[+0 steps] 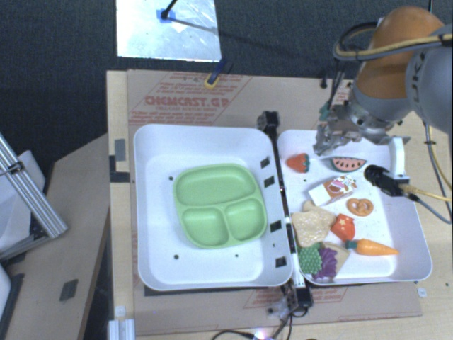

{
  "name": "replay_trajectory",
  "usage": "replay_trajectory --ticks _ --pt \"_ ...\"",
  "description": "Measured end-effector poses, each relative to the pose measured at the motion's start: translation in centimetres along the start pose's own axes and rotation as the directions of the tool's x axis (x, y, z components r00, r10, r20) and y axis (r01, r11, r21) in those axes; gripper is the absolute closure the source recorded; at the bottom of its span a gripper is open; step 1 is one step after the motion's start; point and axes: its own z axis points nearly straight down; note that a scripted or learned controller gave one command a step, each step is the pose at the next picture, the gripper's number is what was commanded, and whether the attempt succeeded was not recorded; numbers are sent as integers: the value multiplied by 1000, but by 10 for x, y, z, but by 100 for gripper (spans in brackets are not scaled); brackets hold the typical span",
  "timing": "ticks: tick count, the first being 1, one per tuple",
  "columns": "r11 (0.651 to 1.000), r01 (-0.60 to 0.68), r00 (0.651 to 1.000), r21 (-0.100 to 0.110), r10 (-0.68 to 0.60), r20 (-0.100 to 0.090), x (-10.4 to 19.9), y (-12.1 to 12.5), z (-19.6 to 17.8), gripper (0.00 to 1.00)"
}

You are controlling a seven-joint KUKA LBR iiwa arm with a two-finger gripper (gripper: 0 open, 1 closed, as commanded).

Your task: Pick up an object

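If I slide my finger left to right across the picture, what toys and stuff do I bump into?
Green divided plate → strawberry → watermelon slice → carrot.

A green three-part tray [219, 205] lay in the left white bin [152, 190]. At twelve o'clock from it, a shiny square sheet [168, 18] rested beyond the brown printed board [187, 98].
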Motion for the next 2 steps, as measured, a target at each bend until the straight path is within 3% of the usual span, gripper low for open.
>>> replay_trajectory --ticks 2 --pt "1000 -9 1000 0 9 2 -20 -5 -1 100"
